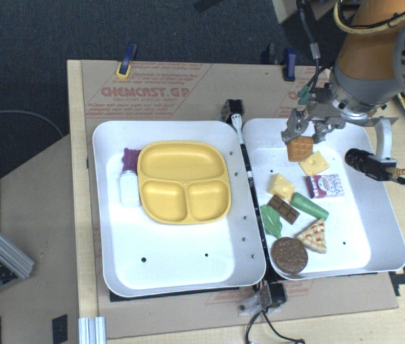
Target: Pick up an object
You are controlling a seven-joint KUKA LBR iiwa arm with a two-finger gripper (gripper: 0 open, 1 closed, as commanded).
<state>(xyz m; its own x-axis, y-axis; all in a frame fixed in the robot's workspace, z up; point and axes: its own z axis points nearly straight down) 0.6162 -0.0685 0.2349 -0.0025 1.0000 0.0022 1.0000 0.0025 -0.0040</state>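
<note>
Two-finger gripper (301,136) pinching a small tan square toast-like block (300,148), hanging over the far end of the shallow white right bin (374,246). Lying nearer in that bin: pale yellow cheese wedge (314,164), green plastic cylinder (310,206), round brown cookie (289,255).

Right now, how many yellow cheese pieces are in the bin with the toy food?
2. One cheese wedge lies near the bin's top, just below the gripper; another cheese wedge sits lower left. Others may hide under the arm.

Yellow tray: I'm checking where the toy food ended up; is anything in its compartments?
Empty. All three compartments of the yellow tray show bare yellow plastic; the toy food lies in the right bin.
</note>
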